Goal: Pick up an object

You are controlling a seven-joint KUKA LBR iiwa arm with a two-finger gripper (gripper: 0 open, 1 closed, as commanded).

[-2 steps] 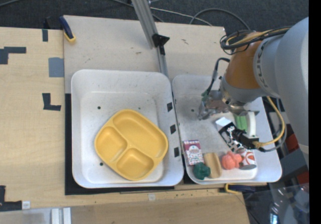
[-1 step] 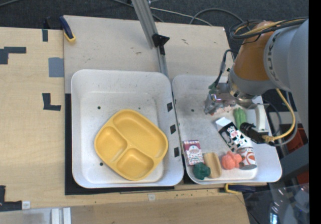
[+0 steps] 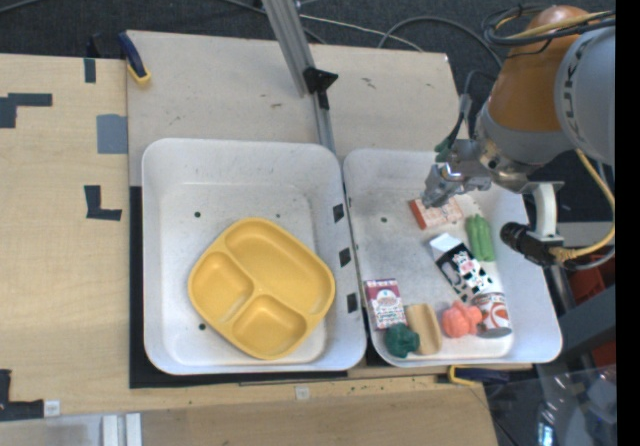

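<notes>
My gripper (image 3: 441, 191) hangs low over the back of the right bin (image 3: 385, 184), right above a small pale box with orange-red edges (image 3: 437, 213). Whether it touches the box is hidden by its own body. In front of it lie a green pickle-like piece (image 3: 481, 237), a black-and-white cow-print carton (image 3: 463, 270), a red-and-white can (image 3: 494, 315), an orange-pink lump (image 3: 460, 320), a tan stick (image 3: 425, 327), a dark green piece (image 3: 402, 340) and a small red-labelled carton (image 3: 384, 302).
The left bin (image 3: 165, 174) holds a yellow divided plate (image 3: 261, 286). A slanted metal pole (image 3: 285, 19) crosses the bench behind the bins. The arm's grey and orange body (image 3: 545, 84) looms over the right bin's far right corner.
</notes>
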